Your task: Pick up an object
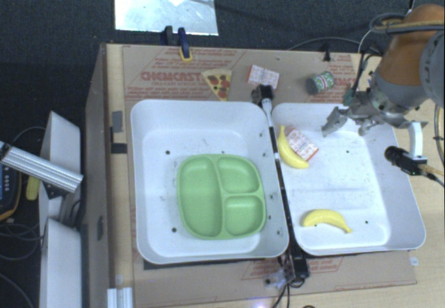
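Observation:
The right bin (389,230) holds two yellow bananas and a small packet. One banana (290,150) lies along the left wall, with the red-and-white packet (303,143) touching its right side. The other banana (327,220) lies near the front. My gripper (349,124) hangs over the bin's back right part, to the right of the packet and apart from it. It is open, and nothing is between its fingers.
The left bin (156,126) bears a green divided plate (221,195). On the cardboard behind the bins lie a toy pizza slice (217,83), a small white packet (263,77) and a green can (321,81). The bins' shared wall (274,167) runs just left of the first banana.

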You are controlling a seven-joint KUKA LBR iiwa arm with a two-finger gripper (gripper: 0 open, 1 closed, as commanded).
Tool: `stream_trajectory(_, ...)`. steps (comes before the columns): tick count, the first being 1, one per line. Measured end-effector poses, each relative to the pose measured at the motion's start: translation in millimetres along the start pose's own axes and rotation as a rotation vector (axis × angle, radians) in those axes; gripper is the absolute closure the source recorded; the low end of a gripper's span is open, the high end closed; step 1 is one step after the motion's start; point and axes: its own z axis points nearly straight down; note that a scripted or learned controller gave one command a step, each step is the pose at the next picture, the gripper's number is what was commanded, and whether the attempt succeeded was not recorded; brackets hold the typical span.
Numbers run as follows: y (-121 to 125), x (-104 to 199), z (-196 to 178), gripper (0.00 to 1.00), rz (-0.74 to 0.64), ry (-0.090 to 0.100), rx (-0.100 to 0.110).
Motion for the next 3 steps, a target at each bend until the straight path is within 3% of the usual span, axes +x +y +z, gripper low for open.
stream_trajectory(1, -5, 39, 79, 0.00, 0.002, -0.003, -0.011)
stream_trajectory(2, -3, 39, 66, 1.00, 0.000, -0.005, -0.017)
stream_trajectory(3, 40, -42, -9, 1.00, 0.003, -0.004, -0.007)
